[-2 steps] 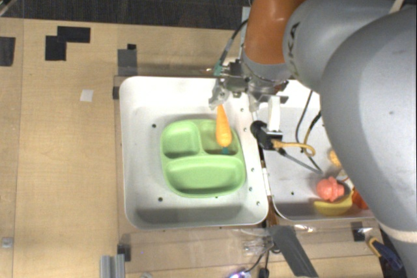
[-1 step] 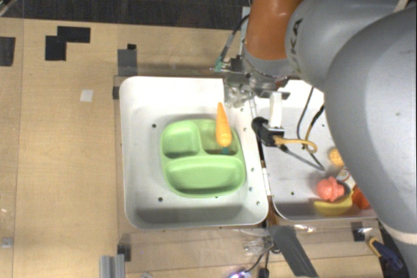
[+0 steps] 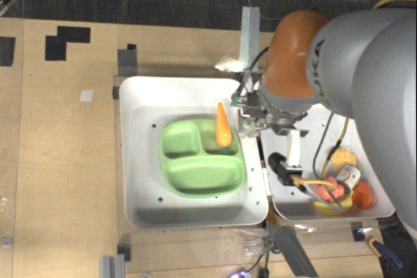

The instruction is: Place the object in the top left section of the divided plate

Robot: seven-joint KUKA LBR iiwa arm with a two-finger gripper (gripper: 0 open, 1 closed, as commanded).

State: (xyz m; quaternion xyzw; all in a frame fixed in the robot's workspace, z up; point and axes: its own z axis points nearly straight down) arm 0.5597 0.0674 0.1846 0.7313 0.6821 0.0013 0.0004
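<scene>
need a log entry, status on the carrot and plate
End effector at left bin's right edge, fingers unclear. Carrot leaning over green divided plate's top right section, not top left. Top left section unobstructed.

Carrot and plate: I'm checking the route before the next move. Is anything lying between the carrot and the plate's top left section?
Nothing visible: the carrot lies over the top right section of the green divided plate; only the plate's low ridge separates the sections.

Only part of dark lettering, seemingly "KU", shows on the grey arm [image 3: 365, 68]; nothing else reads.
</scene>
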